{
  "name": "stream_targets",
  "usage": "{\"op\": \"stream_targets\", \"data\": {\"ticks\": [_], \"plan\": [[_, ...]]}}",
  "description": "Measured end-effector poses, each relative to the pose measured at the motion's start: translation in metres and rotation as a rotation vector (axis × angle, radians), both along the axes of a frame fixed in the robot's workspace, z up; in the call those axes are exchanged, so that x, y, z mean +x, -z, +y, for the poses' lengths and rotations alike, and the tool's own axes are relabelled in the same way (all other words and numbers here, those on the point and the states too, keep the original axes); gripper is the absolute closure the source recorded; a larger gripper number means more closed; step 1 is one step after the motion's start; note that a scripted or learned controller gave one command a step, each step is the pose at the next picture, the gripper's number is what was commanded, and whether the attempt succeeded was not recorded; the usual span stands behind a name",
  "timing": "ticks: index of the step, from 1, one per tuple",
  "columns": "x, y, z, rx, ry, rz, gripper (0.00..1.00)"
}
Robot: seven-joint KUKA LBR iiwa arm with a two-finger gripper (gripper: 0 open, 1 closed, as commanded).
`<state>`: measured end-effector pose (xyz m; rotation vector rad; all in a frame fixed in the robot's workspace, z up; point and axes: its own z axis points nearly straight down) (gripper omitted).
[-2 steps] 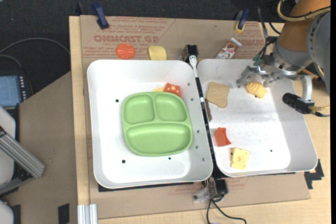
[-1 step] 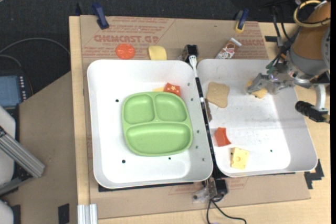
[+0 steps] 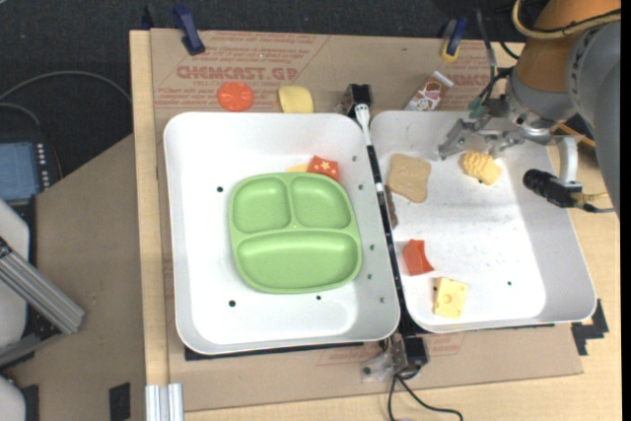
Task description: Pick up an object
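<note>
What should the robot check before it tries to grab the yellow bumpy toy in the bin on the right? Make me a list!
1. Gripper above the right bin: ok, it sits at the bin's far end.
2. Gripper near the yellow bumpy toy: ok, the toy lies just below it in the view.
3. Toy free of neighbours: ok, the tan bread slice lies apart from it.
4. Toy already held: not ok, it rests on the bin floor.
5. Height above the toy: cannot tell from one slanted view.
</note>
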<state>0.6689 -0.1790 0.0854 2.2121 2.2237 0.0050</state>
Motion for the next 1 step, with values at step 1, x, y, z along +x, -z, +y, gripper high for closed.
{"op": "stream_targets", "data": {"ticks": [1], "plan": [[-0.0326, -0.0005, -0.0385, 0.006, 0.005, 0.007, 0.0]]}}
